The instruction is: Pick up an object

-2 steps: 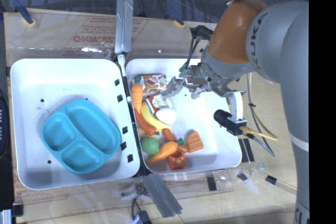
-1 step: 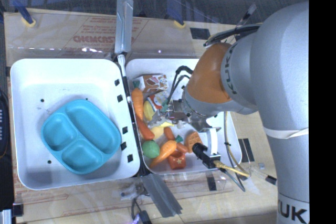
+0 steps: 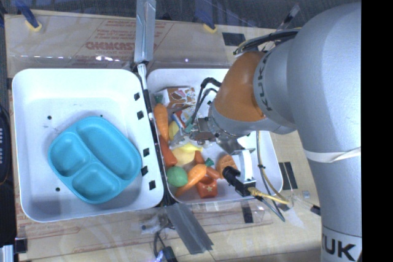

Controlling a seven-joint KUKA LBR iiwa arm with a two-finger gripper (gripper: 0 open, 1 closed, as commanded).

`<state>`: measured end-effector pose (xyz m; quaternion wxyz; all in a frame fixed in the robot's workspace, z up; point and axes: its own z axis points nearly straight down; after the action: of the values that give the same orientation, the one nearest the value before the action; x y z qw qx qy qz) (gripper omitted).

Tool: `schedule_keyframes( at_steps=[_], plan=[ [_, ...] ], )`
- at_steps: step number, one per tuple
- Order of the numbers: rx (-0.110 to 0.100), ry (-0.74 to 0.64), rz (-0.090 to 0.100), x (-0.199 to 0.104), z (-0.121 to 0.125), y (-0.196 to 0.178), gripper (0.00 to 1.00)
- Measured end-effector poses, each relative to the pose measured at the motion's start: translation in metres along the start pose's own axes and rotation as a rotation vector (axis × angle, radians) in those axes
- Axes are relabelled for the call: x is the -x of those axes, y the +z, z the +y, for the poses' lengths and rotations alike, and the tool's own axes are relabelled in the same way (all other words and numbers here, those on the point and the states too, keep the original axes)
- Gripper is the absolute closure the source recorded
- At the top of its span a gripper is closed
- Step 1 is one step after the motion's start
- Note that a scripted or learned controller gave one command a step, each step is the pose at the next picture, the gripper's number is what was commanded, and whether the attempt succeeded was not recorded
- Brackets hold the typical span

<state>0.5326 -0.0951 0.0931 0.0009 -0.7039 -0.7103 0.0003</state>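
Robot lab: bench (image 3: 73, 34), twin white bins (image 3: 24, 132).

Fixed above the counter (image 3: 73, 40), looking down at a slant, fairly near. Left bin (image 3: 37, 89) at frame left, right bin (image 3: 270, 184) center, arm (image 3: 319, 83) entering from right.

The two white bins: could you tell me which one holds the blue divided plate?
The left bin, away from the arm; the right bin holds piled toy food instead.

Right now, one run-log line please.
arm over right bin | tool low among toy food | divided blue plate in left bin
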Motion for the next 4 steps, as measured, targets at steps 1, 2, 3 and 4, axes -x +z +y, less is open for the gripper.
schedule_keyframes(
  at_steps=[1,2,3,4],
  plan=[
    [0.007,-0.112,-0.003,0.001,-0.054,0.0,0.0],
    [0.016,-0.119,-0.003,0.002,-0.051,-0.015,1.0],
    [0.023,-0.107,-0.001,0.005,-0.048,-0.011,1.0],
    [0.006,-0.162,-0.001,0.013,-0.054,-0.025,1.0]
  ],
)
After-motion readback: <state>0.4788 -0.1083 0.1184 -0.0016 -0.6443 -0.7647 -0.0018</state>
